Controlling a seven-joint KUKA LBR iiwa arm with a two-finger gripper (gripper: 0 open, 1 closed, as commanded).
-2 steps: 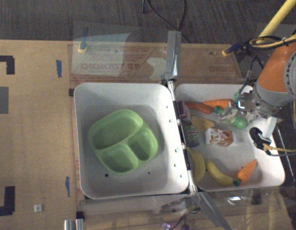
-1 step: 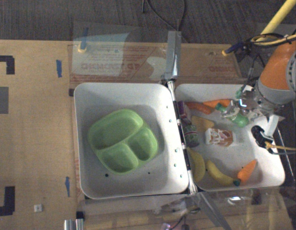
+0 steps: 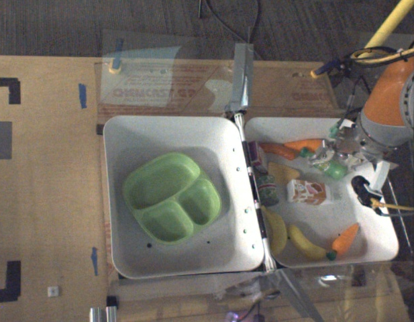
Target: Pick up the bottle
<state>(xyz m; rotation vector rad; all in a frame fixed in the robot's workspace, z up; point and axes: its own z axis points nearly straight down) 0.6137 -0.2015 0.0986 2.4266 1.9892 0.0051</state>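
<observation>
The left bin holds one green divided plate. In the right bin the bottle lies along the left wall; it is small and dark, with a patterned label. The arm comes from the right, and its gripper hangs near the back wall; whether it is open I cannot tell. There are two bananas, two carrots and one small carton.

A robotics lab — plywood bench with tape marks, 2 white bins, loose cables
</observation>
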